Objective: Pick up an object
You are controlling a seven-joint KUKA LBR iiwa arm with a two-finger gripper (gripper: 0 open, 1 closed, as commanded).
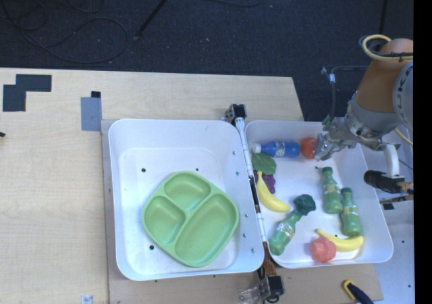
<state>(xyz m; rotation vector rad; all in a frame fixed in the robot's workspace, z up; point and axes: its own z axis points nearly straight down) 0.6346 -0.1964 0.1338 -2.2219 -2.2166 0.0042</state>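
The arm [379, 96] reached in from the right, its end effector [329, 146] low over the back of the right bin [378, 245], just beside a small orange-red object [308, 148] and the blue-and-white bottle [280, 150] lying along the back wall. Whether the end effector was open or closed could not be told at this slant, and nothing could be seen gripped in it. The candidates for picking all lay in that right bin: a green leafy piece [264, 163] with something purple [268, 183] under it, a yellow banana [270, 198] near the divider, a green bottle with a dark green top [289, 226] lying at an angle, two green bottles [340, 203] side by side toward the right wall, and a red object [323, 249] touching a second banana [343, 242] at the front. The left bin [125, 161] held a green compartment plate [191, 218]. Both bins sat on the wooden desk [47, 188]. The step in hand looked like the approach or descent onto the orange-red object, not yet a lift. The next move would probably call for settling squarely over that piece, closing on it without nudging the blue bottle beside it, then rising straight up clear of the bin wall.
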